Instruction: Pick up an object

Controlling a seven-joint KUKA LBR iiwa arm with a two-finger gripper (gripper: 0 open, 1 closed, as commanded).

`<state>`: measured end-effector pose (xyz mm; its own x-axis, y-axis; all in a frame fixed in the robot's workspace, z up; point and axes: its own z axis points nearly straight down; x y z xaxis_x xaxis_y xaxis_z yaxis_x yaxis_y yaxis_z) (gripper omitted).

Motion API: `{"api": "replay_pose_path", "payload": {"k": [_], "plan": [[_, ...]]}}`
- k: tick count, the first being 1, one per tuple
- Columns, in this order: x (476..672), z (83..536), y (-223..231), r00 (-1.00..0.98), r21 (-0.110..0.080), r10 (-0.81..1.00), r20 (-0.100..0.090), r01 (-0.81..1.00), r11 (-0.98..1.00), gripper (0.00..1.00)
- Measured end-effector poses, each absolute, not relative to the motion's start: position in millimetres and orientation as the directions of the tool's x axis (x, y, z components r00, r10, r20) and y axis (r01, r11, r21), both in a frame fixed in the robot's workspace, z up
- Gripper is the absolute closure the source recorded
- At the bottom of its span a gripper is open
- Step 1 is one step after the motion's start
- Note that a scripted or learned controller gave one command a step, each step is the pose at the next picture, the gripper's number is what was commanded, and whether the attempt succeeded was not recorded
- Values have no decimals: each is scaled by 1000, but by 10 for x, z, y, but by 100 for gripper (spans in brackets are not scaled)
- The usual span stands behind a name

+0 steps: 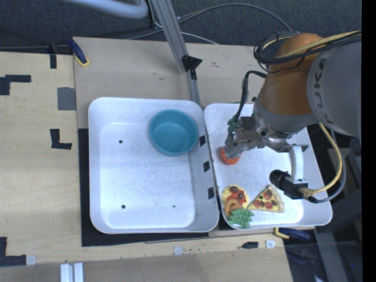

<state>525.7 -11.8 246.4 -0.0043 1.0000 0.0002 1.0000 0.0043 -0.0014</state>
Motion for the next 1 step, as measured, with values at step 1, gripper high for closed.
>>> {"api": "replay_pose_path", "payload": {"k": [1], "plan": [[5356,2336,344,-4,-2,1000,0,1000,4,100]]}}
